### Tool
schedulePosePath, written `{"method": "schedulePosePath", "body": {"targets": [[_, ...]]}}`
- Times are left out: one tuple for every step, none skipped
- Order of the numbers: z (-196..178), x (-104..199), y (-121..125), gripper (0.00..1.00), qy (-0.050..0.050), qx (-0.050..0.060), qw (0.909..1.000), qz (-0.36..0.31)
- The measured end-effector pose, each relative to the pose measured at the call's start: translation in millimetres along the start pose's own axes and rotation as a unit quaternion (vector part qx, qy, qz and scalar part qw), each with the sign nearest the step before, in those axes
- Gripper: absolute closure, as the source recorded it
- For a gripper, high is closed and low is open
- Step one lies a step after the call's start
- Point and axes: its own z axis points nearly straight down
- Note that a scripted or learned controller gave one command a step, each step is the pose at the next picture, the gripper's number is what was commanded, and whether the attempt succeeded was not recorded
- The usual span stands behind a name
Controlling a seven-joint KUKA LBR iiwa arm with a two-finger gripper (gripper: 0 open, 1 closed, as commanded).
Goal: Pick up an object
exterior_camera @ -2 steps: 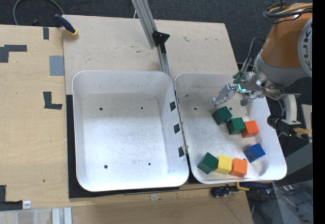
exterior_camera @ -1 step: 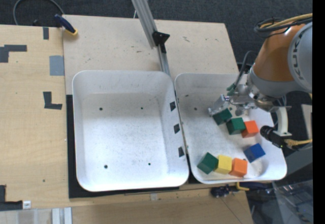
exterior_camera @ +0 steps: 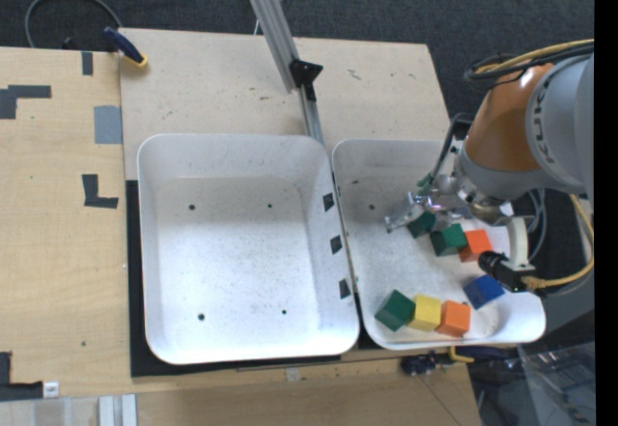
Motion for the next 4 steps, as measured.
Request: {"method": "schedulePosePath", "body": {"targets": [[17,-3,6,0.0,-0.004,-0.013,0.9999,0.0],[9,-2,6,1.0,-0.004,-0.013,0.9999,0.0],[-49,1,-1,1.0,0.0,-0.005,1.0,0.0],[-87,1,0,1.0,0.0,-0.005,1.0,0.0]]}}
